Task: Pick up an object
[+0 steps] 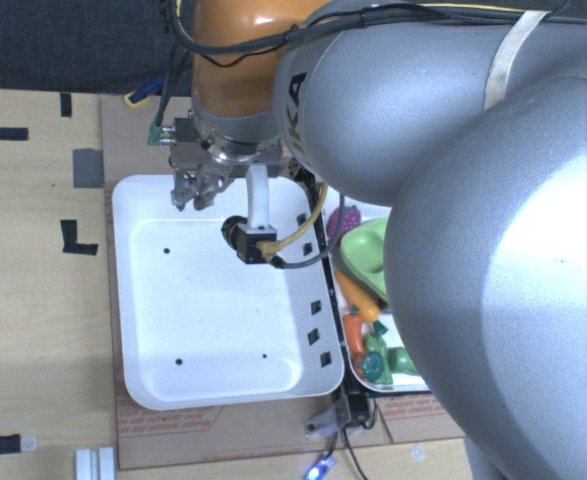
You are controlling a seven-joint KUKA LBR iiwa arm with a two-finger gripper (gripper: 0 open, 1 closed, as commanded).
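My gripper hangs over the far left corner of the left white bin, its dark fingers pointing down with nothing visible between them. The grey arm with its orange band fills the upper right and hides most of the right bin. In the sliver of the right bin that shows lie a green rounded object, an orange carrot-like piece, a purple item and small green, teal and red pieces.
A black camera unit with a yellow cable hangs from the wrist above the left bin. Both bins rest on a cardboard sheet on the wooden bench with black tape marks.
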